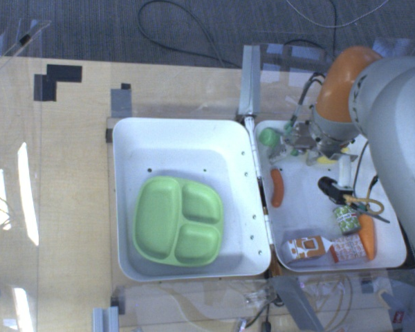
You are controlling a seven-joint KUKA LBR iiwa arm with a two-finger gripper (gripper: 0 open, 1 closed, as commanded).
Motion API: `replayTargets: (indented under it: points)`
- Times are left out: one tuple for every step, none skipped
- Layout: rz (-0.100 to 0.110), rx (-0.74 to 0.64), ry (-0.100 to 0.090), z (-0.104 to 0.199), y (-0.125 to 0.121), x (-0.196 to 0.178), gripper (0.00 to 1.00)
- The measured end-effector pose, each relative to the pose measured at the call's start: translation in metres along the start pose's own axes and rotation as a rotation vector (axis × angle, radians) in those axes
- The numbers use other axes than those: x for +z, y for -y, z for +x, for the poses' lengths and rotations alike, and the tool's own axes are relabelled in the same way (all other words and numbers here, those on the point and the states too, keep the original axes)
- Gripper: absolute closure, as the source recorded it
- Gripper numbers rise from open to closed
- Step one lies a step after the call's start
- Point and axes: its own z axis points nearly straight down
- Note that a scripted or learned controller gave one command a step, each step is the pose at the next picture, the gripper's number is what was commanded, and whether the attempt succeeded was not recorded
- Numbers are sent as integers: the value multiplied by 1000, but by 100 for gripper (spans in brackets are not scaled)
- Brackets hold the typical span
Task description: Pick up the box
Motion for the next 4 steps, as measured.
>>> replayTargets:
  points:
    - [2,259,1,-19,90,-4,0]
    - [0,92,1,17,10,-100,0]
    - [-1,188,1,4,24,-1,0]
    - [-2,276,1,-26,119,-3,0]
